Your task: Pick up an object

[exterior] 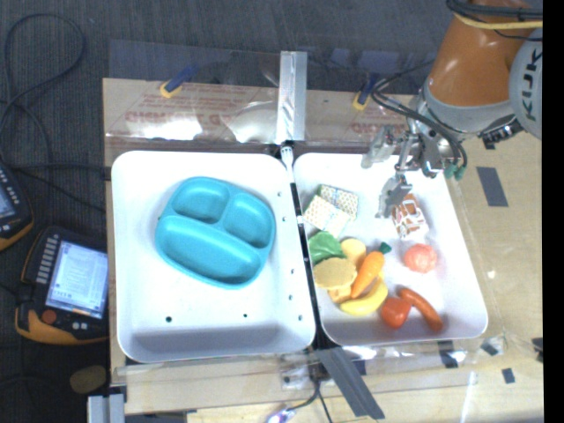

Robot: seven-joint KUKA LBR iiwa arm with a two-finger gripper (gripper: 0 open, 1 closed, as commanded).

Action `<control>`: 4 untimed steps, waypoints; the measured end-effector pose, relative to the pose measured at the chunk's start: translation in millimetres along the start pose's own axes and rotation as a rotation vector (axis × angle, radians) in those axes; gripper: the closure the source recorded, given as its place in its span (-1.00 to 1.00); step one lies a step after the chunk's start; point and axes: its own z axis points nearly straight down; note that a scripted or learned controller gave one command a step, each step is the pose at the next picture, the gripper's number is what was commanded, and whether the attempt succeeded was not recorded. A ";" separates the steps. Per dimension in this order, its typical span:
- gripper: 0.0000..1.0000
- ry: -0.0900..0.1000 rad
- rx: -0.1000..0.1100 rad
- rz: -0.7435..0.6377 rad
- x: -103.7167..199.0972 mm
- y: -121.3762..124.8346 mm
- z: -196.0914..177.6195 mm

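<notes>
My gripper (398,181) hangs over the back of the right bin (471,280), reaching in from the right. Just below and to its right lies a small red and white carton (409,218), close to the gripper; the view does not show it being held. A pink-red round fruit (421,256) sits in front of the carton. A checkered packet (331,204) lies to the gripper's left. Nearer the front are a green leafy piece (323,246), an orange carrot (369,272), a round cookie (333,274), a yellow banana (365,303), a red pepper (394,312) and a sausage (423,307).
The left bin (141,324) holds a blue divided plate (216,229). A metal strip (292,86) stands behind the wall between the bins. A handheld pendant (66,280) and cables lie on the floor at the left.
</notes>
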 end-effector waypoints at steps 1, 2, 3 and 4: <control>-1.00 -0.006 0.000 0.391 -18.8 -3.0 136.0; -1.00 0.004 0.002 0.426 -29.5 -91.3 152.9; -1.00 -0.011 -0.002 0.398 5.3 -116.1 152.1; -1.00 -0.003 0.004 1.167 -32.4 -66.4 154.2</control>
